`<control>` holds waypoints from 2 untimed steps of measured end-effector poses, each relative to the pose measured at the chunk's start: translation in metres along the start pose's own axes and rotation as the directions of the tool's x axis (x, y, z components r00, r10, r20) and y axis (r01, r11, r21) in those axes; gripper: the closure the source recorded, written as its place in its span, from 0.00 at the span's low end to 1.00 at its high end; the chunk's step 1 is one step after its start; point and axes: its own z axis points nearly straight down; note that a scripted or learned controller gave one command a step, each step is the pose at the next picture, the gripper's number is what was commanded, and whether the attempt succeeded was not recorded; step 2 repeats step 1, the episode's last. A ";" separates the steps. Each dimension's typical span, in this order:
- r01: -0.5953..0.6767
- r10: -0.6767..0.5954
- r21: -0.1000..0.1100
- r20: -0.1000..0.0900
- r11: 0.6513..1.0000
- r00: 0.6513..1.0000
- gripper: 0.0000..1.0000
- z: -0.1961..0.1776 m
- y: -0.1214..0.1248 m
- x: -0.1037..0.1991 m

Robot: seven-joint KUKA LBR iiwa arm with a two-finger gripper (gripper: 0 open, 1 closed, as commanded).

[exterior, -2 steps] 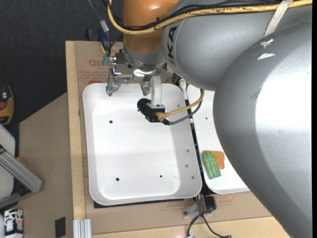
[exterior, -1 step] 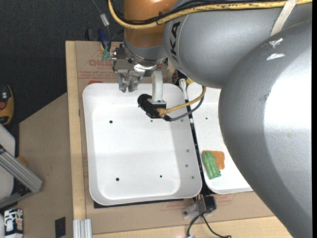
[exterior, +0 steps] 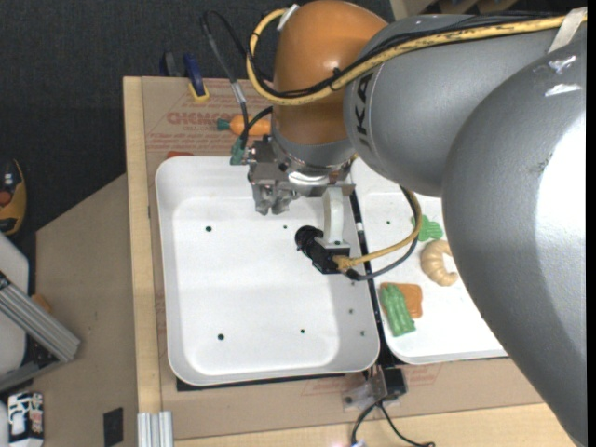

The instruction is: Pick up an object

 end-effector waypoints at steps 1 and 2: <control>0.003 -0.003 -0.002 -0.002 1.000 1.000 1.00 0.008 -0.044 -0.003; 0.003 -0.003 -0.002 -0.002 1.000 1.000 1.00 0.008 -0.044 -0.003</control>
